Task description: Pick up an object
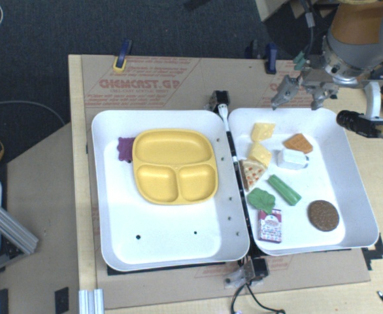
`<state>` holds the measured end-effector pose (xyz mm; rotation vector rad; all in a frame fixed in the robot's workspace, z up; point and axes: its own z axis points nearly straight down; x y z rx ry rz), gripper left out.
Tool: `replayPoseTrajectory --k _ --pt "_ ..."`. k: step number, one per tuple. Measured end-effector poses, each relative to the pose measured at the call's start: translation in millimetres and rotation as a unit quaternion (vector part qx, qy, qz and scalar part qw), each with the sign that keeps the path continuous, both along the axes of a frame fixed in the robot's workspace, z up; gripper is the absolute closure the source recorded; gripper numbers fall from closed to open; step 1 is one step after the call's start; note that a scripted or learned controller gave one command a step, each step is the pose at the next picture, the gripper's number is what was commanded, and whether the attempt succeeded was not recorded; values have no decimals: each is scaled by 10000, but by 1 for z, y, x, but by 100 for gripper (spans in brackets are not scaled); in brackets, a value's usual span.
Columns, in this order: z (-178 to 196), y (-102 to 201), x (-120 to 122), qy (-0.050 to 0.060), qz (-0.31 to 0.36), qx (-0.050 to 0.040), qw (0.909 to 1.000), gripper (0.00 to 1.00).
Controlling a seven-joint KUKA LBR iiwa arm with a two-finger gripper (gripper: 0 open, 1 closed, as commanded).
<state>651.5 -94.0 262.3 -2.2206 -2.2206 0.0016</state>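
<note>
Right-hand shallow white bin (358, 195), nearest edge first: red-and-white printed packet (270, 226) at 6 o'clock of the group, round dark-brown cookie-like disc (323, 215) at 4 o'clock. Farther in, leafy green toy piece (262, 199) touches the packet's top; green rod-shaped piece (284, 190) lies just beside it. Pizza-slice toy (252, 173) sits at 9 o'clock, against the bin's left wall. Beyond these: white block (293, 159), orange wedge (299, 142), two pale-yellow cheese-like chunks (261, 142). Left-hand bin (113, 227) bears a yellow three-compartment plastic tray (175, 165), purple piece (125, 148) at its 9 o'clock. Farthest: grey two-finger gripper (300, 97), above the right bin's 12 o'clock rim, fingers spread apart, nothing between them, touching no object.
</note>
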Motion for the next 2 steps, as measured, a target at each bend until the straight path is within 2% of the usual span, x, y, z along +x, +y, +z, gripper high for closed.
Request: replayPoseTrajectory --k 2 --pt "-80 1 9 -3 -1 0 10000 0"
